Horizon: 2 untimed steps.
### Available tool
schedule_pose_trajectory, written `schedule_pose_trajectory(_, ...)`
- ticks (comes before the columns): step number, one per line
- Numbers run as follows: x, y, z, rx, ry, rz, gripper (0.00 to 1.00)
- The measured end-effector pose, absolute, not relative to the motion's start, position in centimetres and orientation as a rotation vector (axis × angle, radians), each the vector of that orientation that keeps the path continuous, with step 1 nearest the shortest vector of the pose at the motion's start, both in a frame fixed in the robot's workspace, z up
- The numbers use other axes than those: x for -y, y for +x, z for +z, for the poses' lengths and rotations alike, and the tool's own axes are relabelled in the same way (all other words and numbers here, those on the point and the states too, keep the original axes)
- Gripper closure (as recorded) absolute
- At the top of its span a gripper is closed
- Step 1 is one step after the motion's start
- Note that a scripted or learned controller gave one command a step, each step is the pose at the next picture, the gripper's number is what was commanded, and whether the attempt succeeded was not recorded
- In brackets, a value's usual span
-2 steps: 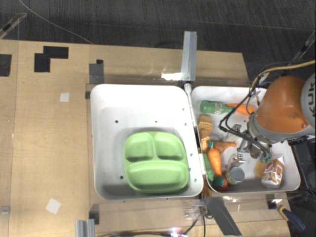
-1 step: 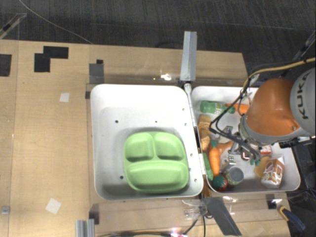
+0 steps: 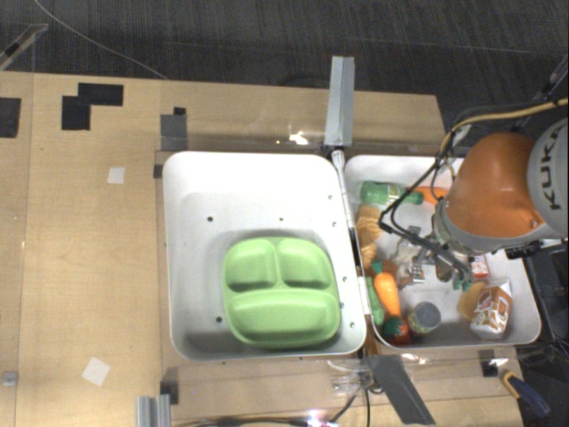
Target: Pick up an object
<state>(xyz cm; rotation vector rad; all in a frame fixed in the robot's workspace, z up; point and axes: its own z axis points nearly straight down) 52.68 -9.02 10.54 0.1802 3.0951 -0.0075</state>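
My gripper (image 3: 425,263) reaches down into the right bin (image 3: 532,327) from the right, under the arm's orange band. It hangs among the small items there: an orange carrot (image 3: 386,294) just left of it, a grey round lid (image 3: 426,315) below it, and a green bottle (image 3: 384,192) at the bin's far side. A tan piece (image 3: 367,225) lies by the bin's left wall, and a red and green item (image 3: 397,330) sits at the near edge. A white and orange packet (image 3: 490,308) lies right of the lid. The arm hides the fingertips.
The left bin (image 3: 187,238) holds a green divided tray (image 3: 281,290) in its near half. A metal post (image 3: 339,105) stands at the back where the bins meet. Wooden bench surface lies to the left.
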Motion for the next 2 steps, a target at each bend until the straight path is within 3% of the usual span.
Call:
schedule_pose_trajectory(1,10.3,56.3,26.6,-3.099,0.353,-0.001,1.00)
schedule_pose_trajectory(2,7.8,55.5,20.2,-3.125,-0.250,0.001,1.00)
